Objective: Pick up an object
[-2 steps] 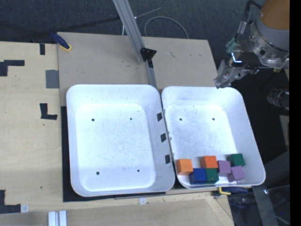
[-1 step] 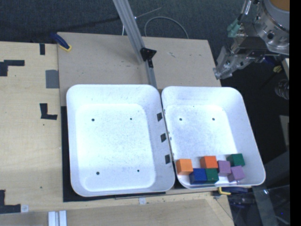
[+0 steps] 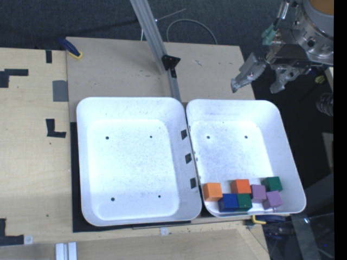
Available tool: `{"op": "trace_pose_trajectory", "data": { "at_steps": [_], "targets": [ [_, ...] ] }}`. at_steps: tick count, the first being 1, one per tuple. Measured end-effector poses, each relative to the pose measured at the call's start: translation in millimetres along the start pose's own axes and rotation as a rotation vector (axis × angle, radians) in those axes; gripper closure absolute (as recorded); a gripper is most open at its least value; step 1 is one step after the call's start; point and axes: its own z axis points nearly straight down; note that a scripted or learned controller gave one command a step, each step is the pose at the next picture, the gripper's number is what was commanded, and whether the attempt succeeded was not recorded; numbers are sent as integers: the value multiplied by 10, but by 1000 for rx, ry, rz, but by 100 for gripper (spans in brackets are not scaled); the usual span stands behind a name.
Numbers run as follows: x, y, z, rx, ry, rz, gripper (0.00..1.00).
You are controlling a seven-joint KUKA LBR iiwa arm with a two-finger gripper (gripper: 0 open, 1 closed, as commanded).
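Observation:
Several small blocks lie along the near edge of the right bin (image 3: 271, 118): two orange blocks (image 3: 212, 190) (image 3: 241, 186), a blue block (image 3: 229, 201), two green blocks (image 3: 244, 201) (image 3: 272, 184), and two purple blocks (image 3: 258, 192) (image 3: 274, 199). My gripper (image 3: 260, 80) hangs high above the bin's far right corner, well away from the blocks. Its two fingers are spread apart and open, with nothing between them.
The left bin (image 3: 87, 145) sits beside the right one on the tan bench. A slanted metal pole (image 3: 154, 37) runs down to the gap between the bins. A thin wire loop (image 3: 190, 28) lies at the back, and a blue-yellow object (image 3: 70, 47) lies far left.

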Motion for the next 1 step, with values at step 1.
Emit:
{"op": "trace_pose_trajectory", "data": {
  "at_steps": [1],
  "targets": [
    [462,507,1363,9,-1,-2,0]
  ]
}}
